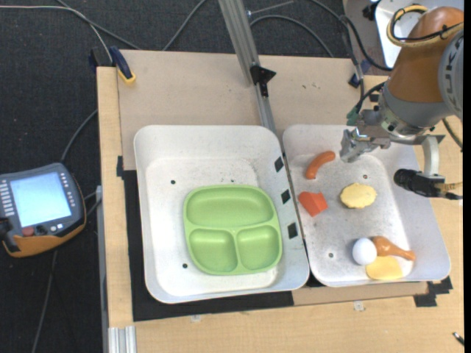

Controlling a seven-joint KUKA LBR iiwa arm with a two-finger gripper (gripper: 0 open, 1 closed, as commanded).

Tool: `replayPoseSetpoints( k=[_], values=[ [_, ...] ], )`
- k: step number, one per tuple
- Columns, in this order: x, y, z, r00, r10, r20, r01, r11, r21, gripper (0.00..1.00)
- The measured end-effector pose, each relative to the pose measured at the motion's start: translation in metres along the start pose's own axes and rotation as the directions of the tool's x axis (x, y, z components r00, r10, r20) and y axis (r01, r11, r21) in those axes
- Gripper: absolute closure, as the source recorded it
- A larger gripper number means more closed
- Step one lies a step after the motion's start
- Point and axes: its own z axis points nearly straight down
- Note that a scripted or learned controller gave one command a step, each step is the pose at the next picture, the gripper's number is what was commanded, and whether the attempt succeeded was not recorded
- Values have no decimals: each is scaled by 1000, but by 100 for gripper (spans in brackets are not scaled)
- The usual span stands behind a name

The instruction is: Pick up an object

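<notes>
The claw (356,144) hangs low over the right shallow white bin (423,219), just beside the orange sausage-shaped toy (319,163), w/ nothing seen between its tips; how wide it stands, I cannot tell. Risk: it comes down off-centre, the rounded toy rolls away toward the red block (313,203), and the grasp closes on air.

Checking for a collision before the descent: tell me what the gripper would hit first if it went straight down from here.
Probably the bare floor of the right bin: the gripper hangs between the orange sausage and yellow piece. Depth is unclear.
</notes>
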Motion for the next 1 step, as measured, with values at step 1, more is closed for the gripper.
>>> replayPoseSetpoints(
  k=[1],
  values=[
    [0,1,-22,1000,0,0,0,1000,2,100]
  ],
)
